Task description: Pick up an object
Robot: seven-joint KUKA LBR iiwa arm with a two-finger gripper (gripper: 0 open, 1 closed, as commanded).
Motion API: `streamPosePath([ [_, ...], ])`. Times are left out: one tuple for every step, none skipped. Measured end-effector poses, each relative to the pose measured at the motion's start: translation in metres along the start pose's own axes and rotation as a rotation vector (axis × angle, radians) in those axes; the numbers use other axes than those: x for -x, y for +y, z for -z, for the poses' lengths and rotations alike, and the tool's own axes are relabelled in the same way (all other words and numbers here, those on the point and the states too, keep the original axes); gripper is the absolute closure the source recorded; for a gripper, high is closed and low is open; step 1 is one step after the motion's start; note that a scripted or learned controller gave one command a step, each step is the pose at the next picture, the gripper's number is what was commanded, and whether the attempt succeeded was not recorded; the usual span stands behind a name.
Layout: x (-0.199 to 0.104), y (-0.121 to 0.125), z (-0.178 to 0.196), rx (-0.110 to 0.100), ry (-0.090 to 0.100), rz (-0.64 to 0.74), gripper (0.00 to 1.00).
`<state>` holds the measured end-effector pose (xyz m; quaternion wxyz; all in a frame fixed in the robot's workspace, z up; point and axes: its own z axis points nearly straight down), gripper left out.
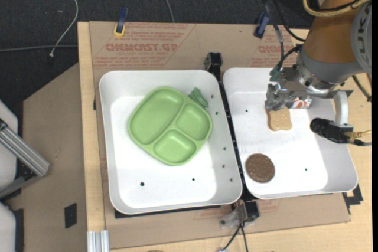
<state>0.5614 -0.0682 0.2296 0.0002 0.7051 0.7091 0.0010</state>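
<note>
The grey-and-orange arm [336, 26] is cut off by the right edge. Its gripper [277, 104] covers the far end of the tan toast-shaped piece [280, 121] and most of a small red-and-white object [301, 104], too hidden to identify.

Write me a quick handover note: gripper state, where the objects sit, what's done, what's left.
Gripper: low over the right bin, right above the tan toast piece; finger state unclear, so no confirmed grasp.
Objects: the toast and a brown round patty lie in the right bin; a red-and-white item sits partly under the wrist. A green divided plate lies in the left bin.
Done: approach to the toast.
Left: close, lift, confirm hold.
</note>
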Motion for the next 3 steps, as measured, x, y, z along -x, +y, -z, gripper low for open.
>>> streamPosePath([
  [-0.052,0.009,-0.011,-0.004,0.002,0.000,1.00],
  [-0.107,0.017,0.001,0.001,0.002,0.001,1.00],
  [-0.157,0.031,0.006,0.001,0.001,0.000,1.00],
])
